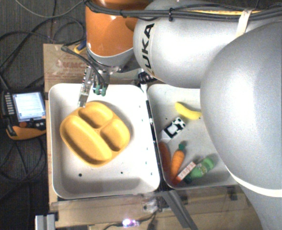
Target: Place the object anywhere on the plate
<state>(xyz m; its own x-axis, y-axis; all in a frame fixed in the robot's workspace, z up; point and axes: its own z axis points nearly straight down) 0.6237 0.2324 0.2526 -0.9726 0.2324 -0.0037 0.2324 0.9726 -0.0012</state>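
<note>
A yellow plate (95,133) with three compartments lies in the left bin (69,181). My gripper (92,94) hangs over the far edge of that bin, just above the plate's far rim, below the arm's orange band. I see no object in it. The right bin (217,178) holds a yellow banana (187,110), a small black-and-white block (174,127), a carrot (178,159), a reddish sausage-shaped piece (164,156) and a green bottle (201,169). The arm's grey body covers most of the right bin.
A handheld control pendant (25,107) with a lit screen lies on the floor to the left of the bench, among cables. A wooden board (59,63) shows behind the left bin. White bin floor surrounds the plate on its near and left sides.
</note>
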